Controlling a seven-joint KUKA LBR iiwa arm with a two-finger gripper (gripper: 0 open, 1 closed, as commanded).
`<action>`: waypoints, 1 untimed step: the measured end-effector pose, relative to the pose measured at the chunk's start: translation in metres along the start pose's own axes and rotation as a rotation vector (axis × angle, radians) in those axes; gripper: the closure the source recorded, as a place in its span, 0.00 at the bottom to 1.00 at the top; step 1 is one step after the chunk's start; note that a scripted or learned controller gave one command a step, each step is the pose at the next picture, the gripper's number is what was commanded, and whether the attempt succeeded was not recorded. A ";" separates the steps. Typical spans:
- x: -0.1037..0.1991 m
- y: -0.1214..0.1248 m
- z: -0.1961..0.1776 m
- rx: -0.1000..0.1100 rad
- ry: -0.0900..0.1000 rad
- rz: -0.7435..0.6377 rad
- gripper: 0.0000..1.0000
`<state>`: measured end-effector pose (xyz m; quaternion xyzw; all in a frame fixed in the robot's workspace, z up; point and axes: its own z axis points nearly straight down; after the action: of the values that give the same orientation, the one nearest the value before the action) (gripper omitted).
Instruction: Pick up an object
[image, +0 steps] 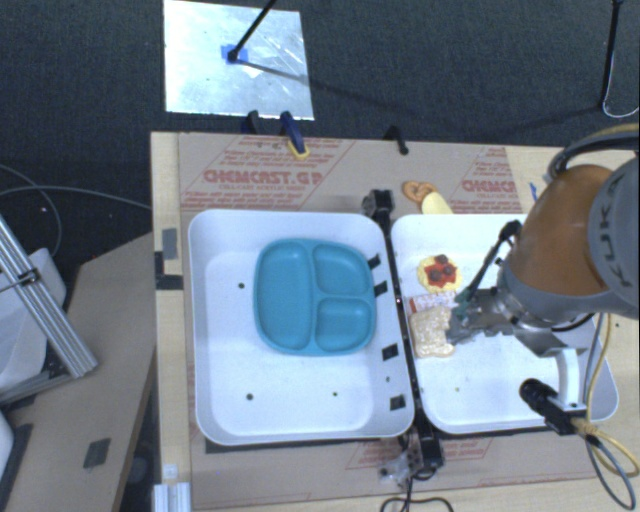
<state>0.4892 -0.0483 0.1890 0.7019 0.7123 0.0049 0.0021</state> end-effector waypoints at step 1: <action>-0.051 -0.002 -0.051 0.002 -0.007 0.016 1.00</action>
<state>0.4876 -0.0993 0.2400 0.7077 0.7065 0.0016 0.0038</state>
